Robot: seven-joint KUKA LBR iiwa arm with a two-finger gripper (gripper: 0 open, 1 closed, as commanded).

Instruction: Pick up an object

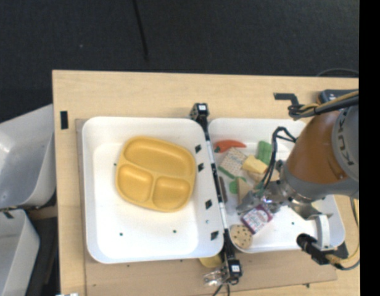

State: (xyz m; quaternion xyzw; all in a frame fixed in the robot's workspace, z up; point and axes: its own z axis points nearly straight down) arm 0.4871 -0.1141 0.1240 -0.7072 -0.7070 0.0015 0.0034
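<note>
White plastic forms both shallow bins on the pale wooden bench (pixel 128 91). The left bin (pixel 103 227) carries a yellow divided plate (pixel 156 173) with three compartments, lying flat near the bin's centre. The right bin (pixel 282 239) carries a cluster of small items against its left wall.

The arm (pixel 322 150), grey with an orange band, reaches in from the right and covers much of the right bin. The gripper (pixel 259 197) sits low over the cluster, at its lower middle. Whether the jaws are open or closed cannot be told: the wrist and cabling mask them, and nothing is visibly clamped between them.

Items noted in the right bin:
- A small purple-and-white packet (pixel 258 218) lies just below the gripper, apparently touching or nearly touching it; contact cannot be confirmed.
- A round tan biscuit-like disc (pixel 241 235) rests at the bin's lower left corner, just beside the packet.
- A pale yellow block (pixel 254 166) lies just above the gripper.
- A checked light square piece (pixel 232 161) lies to the left of the yellow block.
- A green block (pixel 264 148) sits beyond the yellow block, near the cable.
- A red-orange elongated item (pixel 229 145) lies at the cluster's far end.

All items rest on the bin floor.
</note>
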